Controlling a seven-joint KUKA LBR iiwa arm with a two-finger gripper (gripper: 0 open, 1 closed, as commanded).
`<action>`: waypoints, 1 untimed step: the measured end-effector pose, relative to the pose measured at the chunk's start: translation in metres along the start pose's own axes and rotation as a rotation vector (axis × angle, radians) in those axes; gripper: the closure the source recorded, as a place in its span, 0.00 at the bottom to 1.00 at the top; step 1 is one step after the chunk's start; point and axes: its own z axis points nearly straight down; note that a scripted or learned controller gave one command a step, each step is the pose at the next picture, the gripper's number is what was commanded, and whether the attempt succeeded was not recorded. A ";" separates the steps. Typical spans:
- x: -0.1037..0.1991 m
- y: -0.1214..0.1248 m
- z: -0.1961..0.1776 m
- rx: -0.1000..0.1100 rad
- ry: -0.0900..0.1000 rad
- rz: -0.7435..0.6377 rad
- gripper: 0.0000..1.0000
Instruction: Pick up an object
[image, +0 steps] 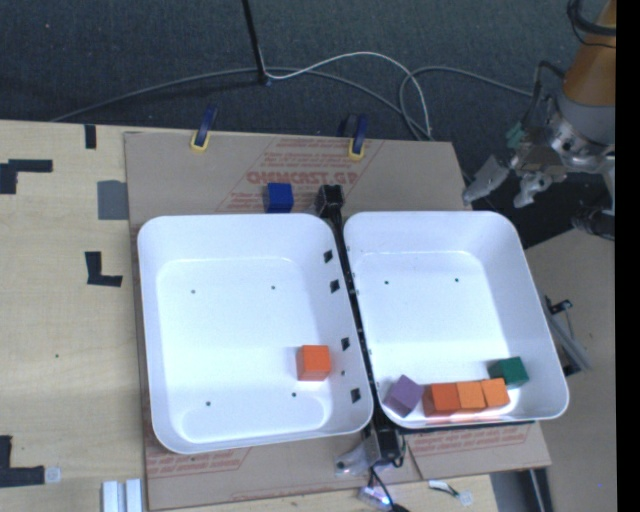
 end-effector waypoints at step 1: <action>0.000 0.000 -0.010 0.000 0.000 0.000 1.00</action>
